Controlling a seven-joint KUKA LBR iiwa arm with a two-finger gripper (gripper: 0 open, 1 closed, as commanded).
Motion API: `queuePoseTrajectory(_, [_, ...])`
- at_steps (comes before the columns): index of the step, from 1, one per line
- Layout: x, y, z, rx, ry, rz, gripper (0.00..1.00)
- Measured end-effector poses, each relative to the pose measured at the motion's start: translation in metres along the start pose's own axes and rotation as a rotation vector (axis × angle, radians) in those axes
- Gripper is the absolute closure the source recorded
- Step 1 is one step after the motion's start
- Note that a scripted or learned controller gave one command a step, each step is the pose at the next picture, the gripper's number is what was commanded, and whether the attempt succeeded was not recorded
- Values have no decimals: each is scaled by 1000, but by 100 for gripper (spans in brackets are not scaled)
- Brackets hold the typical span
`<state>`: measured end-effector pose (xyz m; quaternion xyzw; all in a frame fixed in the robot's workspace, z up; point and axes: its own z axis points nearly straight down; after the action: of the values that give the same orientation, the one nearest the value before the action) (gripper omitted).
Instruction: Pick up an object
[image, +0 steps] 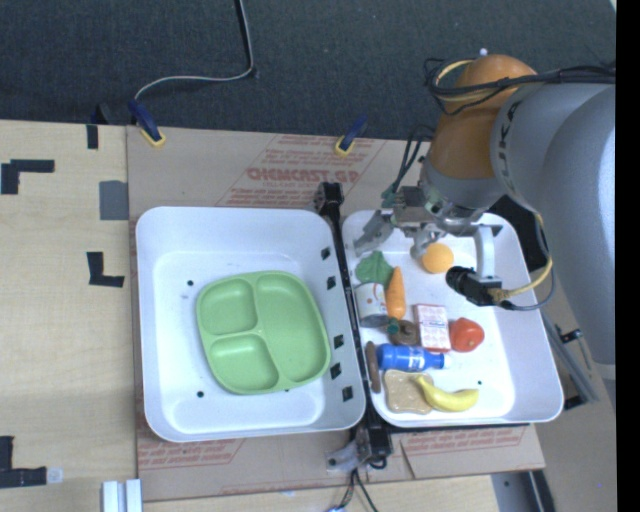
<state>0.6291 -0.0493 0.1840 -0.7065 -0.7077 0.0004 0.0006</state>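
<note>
1. Two shallow white bins sit side by side on the counter (60, 330), meeting along a dark central divider.
2. The left bin (160, 240) holds a single item: a light green plate (263, 331) with three compartments, lying flat near the middle of the bin floor.
3. The right bin (530, 370) holds a crowd of small toy foods, mostly along its left and near sides.
4. At the far end of that bin an orange ball-shaped fruit (437, 258) lies just beside the arm's wrist hardware.
5. A green leafy piece (374, 268) lies by the divider, with an orange carrot (396, 291) just to its right, pointing near-to-far.
6. Nearer the middle lie a small red-and-white box (432, 325) and, to its right, a red tomato (466, 334), almost touching.
7. Just nearer than the box lies a blue can (410, 358) on its side.
8. At the near end, a slice of bread (404, 392) lies flat with a yellow banana (447, 397) touching its right edge.
9. The gripper (405, 222) hangs over the far left part of the right bin, above the green piece and carrot; I cannot tell how far its fingers are spread, and no object is visible between them.
</note>
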Motion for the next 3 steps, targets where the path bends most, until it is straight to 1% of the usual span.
queuePoseTrajectory(1, [-17,-40,0,0,-1,1,0])
queuePoseTrajectory(2, [-47,-2,97,-4,-1,1,0])
queuePoseTrajectory(3, [-47,-2,87,-3,-2,0,100])
